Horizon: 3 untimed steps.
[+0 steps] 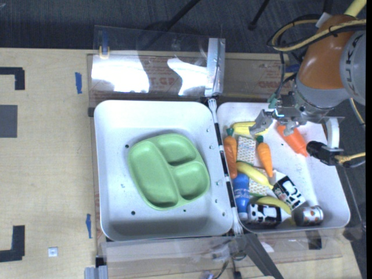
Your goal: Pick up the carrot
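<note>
Carrots are more than one in the right bin [340, 199], so the target is ambiguous. One carrot [265, 157] lies lengthwise near the bin's middle, partly on a white mesh card [247, 150]. A second carrot [231, 154] rests against the left wall, and a third orange piece [292, 138] sits at the upper right, just under the gripper [278, 115], looking as if it may be caught there; whether it is actually pinched I cannot tell, since the tool's body hides the fingertips.

Around these, yellow bananas [252, 172], a blue item [241, 190], black-and-white cow-patterned toys [289, 191] and a metallic can [308, 215] are heaped toward the lower centre-right of the frame, probably dumped loose as clutter. The left bin [110, 121] holds a green divided plate [168, 170].

Letters "KU" show on the arm's grey casing at the upper right edge; red print on the cardboard behind the bins is too blurred to read.
</note>
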Motion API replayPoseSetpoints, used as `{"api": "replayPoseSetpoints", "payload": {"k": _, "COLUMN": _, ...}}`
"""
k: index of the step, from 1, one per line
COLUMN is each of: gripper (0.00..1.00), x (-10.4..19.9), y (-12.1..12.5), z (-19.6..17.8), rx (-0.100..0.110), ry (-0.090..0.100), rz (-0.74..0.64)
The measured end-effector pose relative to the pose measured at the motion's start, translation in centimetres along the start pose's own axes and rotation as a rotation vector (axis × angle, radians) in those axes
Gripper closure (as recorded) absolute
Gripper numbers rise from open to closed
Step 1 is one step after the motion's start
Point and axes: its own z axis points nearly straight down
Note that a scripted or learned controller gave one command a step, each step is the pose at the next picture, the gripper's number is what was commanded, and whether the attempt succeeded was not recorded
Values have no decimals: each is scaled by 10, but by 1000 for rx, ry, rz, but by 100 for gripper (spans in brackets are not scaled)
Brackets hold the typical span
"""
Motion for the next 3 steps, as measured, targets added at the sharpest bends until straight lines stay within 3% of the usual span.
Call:
{"api": "replayPoseSetpoints", "payload": {"k": 1, "gripper": 0, "x": -37, "y": -37, "z": 98, "rx": -4, "ry": -1, "rz": -63}}
{"api": "replayPoseSetpoints", "payload": {"k": 2, "gripper": 100, "x": -38, "y": -37, "z": 91, "rx": -4, "ry": -2, "rz": -58}}
{"api": "replayPoseSetpoints", "payload": {"k": 3, "gripper": 100, "x": -9, "y": -40, "z": -61, "rx": -3, "ry": -2, "rz": 80}}
